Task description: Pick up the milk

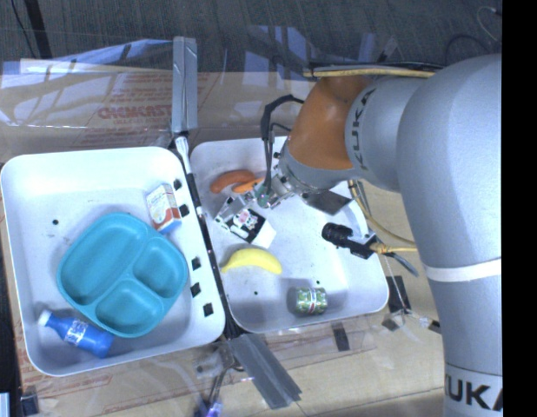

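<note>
We see the black-and-white two-finger gripper [241, 218] low in the right white bin [360, 307]; how far it is open we cannot tell. The small white and orange milk carton [162, 205] lies to its left, in the left white bin [25, 259].

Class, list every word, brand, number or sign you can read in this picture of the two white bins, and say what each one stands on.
"KUKA": on the grey robot arm's upper housing, running vertically.
"KUKA": on the arm's base, lower right.
"CHEMGLAS...": red print on the brown cardboard sheet behind the bins, partly hidden.
Small red-and-white milk carton: print too blurred to read.
Blue bottle's label: too small.
Green can: unreadable.
</note>
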`<state>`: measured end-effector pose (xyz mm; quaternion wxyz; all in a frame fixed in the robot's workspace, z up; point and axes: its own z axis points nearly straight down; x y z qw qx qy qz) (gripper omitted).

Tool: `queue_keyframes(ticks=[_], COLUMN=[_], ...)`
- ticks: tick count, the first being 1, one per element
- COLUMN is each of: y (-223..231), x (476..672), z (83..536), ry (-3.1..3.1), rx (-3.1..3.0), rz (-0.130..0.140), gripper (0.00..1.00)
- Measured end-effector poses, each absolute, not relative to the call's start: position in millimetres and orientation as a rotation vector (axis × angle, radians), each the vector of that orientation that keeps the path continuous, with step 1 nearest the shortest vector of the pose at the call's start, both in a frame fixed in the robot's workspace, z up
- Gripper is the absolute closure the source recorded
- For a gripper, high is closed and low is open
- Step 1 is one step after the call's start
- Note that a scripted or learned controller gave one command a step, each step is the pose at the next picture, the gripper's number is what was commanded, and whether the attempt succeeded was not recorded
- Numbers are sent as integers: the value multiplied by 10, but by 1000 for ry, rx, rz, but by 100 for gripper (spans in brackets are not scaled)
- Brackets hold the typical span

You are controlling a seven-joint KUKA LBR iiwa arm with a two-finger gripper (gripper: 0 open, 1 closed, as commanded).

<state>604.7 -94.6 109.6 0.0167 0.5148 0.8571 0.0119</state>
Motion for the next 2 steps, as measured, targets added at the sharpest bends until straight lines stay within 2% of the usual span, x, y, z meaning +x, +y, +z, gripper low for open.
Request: queue_keyframes(ticks=[1,2], y=[-942,-939], x=[6073,6069], z=[1229,1220], ry=[2668,2670], rx=[1592,1593], rz=[39,39], gripper=[100,0])
